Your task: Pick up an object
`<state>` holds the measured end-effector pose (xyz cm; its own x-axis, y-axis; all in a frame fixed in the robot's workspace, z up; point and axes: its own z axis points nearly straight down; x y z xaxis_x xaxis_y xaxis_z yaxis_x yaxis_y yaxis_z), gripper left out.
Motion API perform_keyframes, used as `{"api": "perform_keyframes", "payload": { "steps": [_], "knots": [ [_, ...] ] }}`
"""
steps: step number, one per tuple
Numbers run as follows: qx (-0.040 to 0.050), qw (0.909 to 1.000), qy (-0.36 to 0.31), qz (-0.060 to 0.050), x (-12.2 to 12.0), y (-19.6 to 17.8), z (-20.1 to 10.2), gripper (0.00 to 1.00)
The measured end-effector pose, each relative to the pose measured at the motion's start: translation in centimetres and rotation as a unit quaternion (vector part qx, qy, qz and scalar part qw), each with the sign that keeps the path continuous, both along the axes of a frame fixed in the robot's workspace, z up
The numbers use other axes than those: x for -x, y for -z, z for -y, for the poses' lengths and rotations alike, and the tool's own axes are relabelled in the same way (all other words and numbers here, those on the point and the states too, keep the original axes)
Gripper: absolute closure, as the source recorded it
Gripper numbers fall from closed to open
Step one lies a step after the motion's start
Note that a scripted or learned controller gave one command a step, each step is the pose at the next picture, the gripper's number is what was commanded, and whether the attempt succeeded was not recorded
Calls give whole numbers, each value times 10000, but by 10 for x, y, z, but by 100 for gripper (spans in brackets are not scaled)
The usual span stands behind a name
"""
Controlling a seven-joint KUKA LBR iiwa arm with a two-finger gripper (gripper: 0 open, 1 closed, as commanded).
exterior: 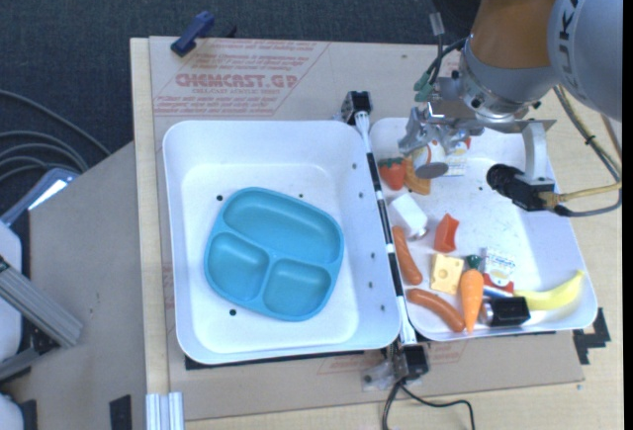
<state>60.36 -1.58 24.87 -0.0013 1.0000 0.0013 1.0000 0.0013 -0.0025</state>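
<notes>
A slip or an empty close is judged the main risk, since the red and orange toys [404, 175] are crowded against the right bin's [564, 230] left wall, where two could be caught at once or one nudged aside. The jaws [427, 149] are seen low over the bin's upper left corner, directly above those toys and possibly touching them. Whether the jaws are wide or narrow cannot be told.

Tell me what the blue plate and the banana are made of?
The blue plate looks like smooth plastic: one even colour, moulded compartments, soft sheen. The banana is probably a plastic toy too, uniformly bright yellow and slightly glossy, though that is hard to confirm from here.
</notes>
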Motion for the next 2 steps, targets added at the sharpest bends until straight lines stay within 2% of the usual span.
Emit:
{"api": "perform_keyframes", "payload": {
  "steps": [1,2],
  "knots": [
    [3,10000,11,-6,92,-29,11,100],
    [12,10000,13,16,71,-15,44,100]
  ]
}}
